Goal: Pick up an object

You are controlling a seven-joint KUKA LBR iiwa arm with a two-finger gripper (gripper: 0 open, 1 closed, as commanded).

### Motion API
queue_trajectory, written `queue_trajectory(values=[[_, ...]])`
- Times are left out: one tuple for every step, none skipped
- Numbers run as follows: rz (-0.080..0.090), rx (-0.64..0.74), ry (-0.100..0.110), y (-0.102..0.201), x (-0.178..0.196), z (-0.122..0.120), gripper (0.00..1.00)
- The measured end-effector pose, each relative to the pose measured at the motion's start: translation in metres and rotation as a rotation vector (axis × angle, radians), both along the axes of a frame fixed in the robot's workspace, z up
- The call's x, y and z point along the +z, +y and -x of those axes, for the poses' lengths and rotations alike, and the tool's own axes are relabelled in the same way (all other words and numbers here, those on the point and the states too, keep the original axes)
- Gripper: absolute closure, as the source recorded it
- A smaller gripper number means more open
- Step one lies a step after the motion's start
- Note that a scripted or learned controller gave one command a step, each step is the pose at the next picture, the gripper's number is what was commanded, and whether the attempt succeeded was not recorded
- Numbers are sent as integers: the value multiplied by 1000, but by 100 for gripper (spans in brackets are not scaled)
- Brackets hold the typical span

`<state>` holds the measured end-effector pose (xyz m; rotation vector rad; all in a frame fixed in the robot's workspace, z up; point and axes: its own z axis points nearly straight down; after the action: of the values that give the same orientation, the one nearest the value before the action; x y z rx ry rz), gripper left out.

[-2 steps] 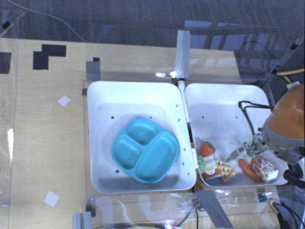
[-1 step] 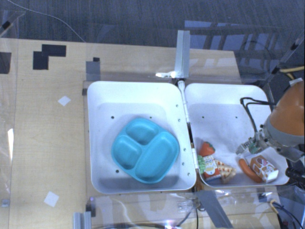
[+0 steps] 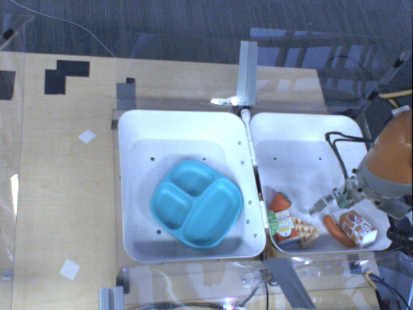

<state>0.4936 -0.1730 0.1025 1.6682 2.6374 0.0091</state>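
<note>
We see gripper [image 3: 328, 201] low in right bin [image 3: 290, 137], fingers apart, nothing between; we judge sausage [image 3: 336, 230] light, stiff, slippery, so grip mid-length across width

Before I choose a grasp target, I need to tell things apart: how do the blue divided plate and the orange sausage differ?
The blue divided plate is far larger than the orange sausage. The plate lies alone in the left bin; the sausage lies among other small items in the right bin. The plate is broad with compartments; the sausage is slim and elongated. Both lie flat.
</note>
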Motion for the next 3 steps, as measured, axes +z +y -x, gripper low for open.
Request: queue_trajectory(values=[[-3,204,16,47,-5,-38,0],[1,457,14,61,34,-46,0],[20,682,-11,84,-6,-9,0]])
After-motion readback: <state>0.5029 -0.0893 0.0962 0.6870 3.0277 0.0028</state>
